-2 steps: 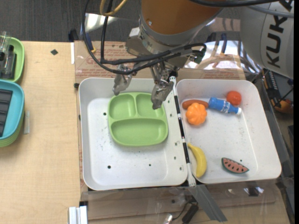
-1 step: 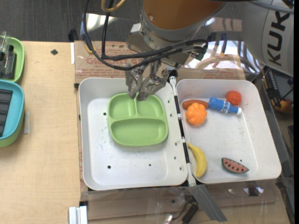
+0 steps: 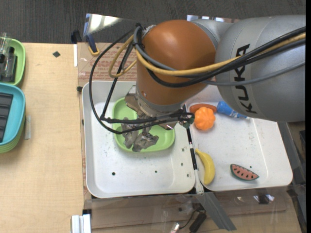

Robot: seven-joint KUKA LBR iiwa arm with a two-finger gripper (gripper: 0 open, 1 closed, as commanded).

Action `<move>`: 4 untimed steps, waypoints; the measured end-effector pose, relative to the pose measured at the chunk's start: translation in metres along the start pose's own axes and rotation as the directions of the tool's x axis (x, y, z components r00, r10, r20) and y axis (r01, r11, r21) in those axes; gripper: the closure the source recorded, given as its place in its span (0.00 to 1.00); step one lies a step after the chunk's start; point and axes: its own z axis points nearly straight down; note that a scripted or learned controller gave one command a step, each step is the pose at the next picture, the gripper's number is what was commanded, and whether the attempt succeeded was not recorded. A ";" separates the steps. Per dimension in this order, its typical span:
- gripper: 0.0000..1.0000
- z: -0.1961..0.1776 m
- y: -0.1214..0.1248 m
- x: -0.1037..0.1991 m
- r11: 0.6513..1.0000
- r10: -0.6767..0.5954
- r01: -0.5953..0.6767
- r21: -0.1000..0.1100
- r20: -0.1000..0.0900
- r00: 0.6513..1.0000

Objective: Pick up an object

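Gripper (image 3: 141,139) over 1 green plate (image 3: 165,142), 1 banana (image 3: 207,166), 1 orange (image 3: 204,118)

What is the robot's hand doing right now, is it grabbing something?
Hand: down over the green plate in the left bin; whether it is holding anything cannot be told.

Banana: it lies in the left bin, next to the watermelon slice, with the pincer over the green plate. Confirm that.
Wrong bin. The camera view shows the banana in the right bin, beside the watermelon slice; the pincer is over the green plate.
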 end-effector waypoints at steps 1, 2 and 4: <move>1.00 -0.132 -0.014 -0.008 0.971 0.238 -0.238 0.001 0.003 0.971; 1.00 -0.019 -0.009 -0.006 0.849 0.528 -0.528 0.001 -0.001 0.849; 1.00 0.144 0.018 0.004 0.644 0.765 -0.765 0.002 -0.002 0.644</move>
